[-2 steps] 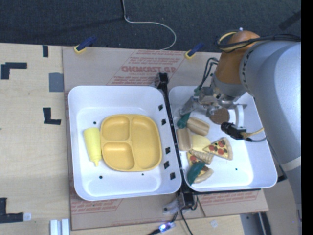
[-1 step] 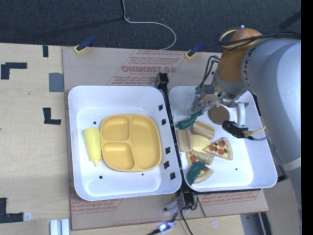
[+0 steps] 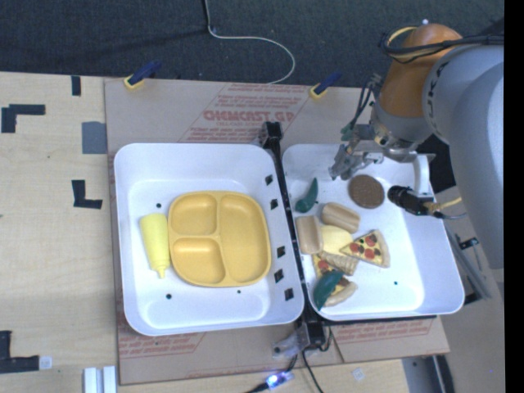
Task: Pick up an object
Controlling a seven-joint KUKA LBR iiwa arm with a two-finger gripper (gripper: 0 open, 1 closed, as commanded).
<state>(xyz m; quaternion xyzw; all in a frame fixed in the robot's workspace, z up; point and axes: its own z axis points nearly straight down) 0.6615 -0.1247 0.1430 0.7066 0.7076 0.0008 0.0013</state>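
The bench (image 3: 49,219) is pale wood with a cardboard sheet under two white bins set side by side. The grey arm (image 3: 467,97), with its orange band, comes in from the right and hangs over the back of the right bin (image 3: 426,289). The left bin (image 3: 135,301) holds a yellow divided plate (image 3: 219,237) in its middle, with a yellow bottle (image 3: 155,242) lying just beside the plate's left edge. The right bin holds a cluster of toy food near its left wall: a bread roll (image 3: 338,216), a pale cheese wedge (image 3: 332,239), a pizza slice (image 3: 368,248) touching the wedge, and a green-topped piece (image 3: 332,286) at the front. A green pepper (image 3: 309,196) lies against the left wall. A brown round cookie (image 3: 366,191) sits apart, toward the back. The pincer (image 3: 350,160) is low over the bin's back, just beside the cookie; whether it is apart or together I cannot tell, and nothing is seen clamped in it.
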